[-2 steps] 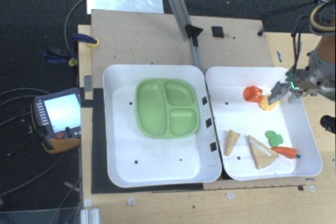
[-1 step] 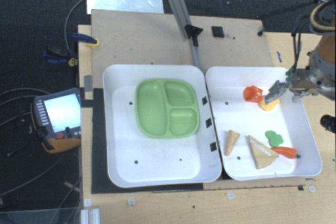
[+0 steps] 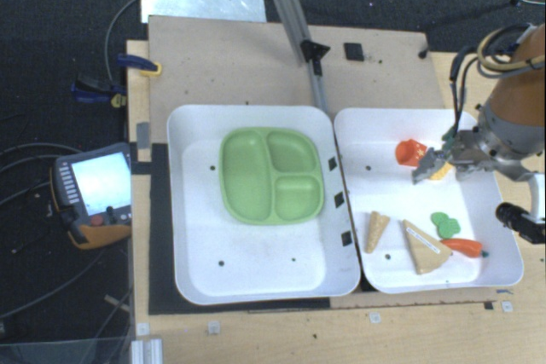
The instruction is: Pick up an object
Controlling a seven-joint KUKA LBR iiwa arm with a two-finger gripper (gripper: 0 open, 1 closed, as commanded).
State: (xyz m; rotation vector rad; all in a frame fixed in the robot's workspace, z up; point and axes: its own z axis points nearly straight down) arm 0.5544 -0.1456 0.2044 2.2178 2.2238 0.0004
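Observation:
The right bin [image 3: 503, 268] holds several toy foods. An orange piece [image 3: 409, 152] lies near its upper middle, and a small yellow piece [image 3: 441, 173] sits just right of it. My gripper [image 3: 428, 165] hangs low between these two, partly covering the yellow piece. Nearer the front lie a tan cone [image 3: 376, 230], a tan wedge [image 3: 424, 248], a green piece [image 3: 444, 224] and an orange carrot [image 3: 463, 248].
The left bin [image 3: 196, 268] carries a green divided plate [image 3: 273, 176]. A grey pole [image 3: 290, 4] slants over the back of the bench. The arm [image 3: 516, 111] comes in over the right bin's right wall. A handheld pendant [image 3: 94, 193] lies off the bench at left.

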